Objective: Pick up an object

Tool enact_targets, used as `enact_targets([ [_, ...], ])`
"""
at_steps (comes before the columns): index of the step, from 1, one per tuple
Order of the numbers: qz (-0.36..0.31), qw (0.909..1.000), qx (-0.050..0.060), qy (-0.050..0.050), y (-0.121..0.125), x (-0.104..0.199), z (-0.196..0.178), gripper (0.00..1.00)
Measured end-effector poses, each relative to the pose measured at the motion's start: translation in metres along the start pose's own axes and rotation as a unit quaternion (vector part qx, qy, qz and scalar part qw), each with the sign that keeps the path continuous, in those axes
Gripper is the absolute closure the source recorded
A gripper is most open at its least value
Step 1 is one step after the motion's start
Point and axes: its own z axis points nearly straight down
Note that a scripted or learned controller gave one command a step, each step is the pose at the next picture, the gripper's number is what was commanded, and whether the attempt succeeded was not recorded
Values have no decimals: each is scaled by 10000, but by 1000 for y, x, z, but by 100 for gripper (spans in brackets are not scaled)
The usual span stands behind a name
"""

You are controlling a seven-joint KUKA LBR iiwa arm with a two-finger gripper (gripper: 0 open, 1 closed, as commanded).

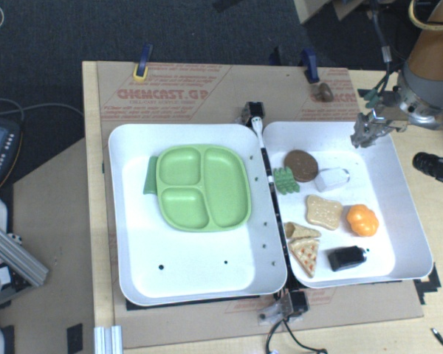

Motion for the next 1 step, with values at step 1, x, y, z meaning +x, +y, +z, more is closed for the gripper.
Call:
enact_targets([
  [1, 0, 10000, 8, 3, -35, 38, -3, 100],
])
